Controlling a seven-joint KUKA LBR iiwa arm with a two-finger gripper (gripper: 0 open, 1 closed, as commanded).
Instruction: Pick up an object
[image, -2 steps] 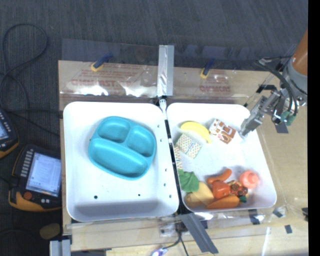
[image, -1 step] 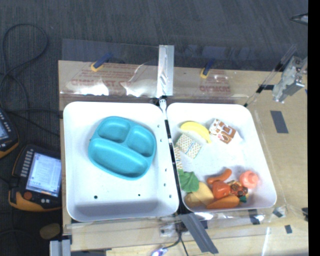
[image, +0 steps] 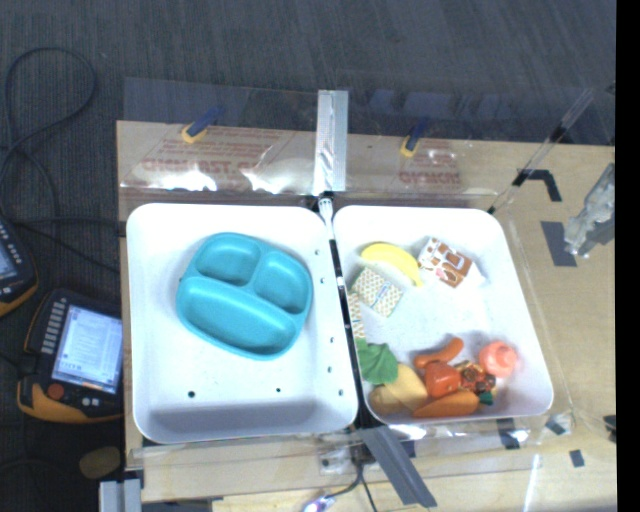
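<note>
Gripper (image: 590, 222) at far right, off the bins; its state cannot be told. Aim for the isolated round pink toy (image: 499, 357), avoiding the orange clutter (image: 445, 385).

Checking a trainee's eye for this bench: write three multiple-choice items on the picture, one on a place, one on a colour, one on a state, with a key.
1. Where does the divided tray lie?
A. in the left bin
B. in the right bin
C. on the bench outside both bins

2. What colour is the divided tray?
A. red
B. blue
C. yellow

3. How does the yellow banana stand to the tray?
A. resting in one of its compartments
B. apart from it, in the other bin
C. wedged beneath it

Key: 1 A, the tray sits on the left bin's floor. 2 B, it is plainly blue. 3 B, the banana lies at the right bin's far side among the small toys.
</note>
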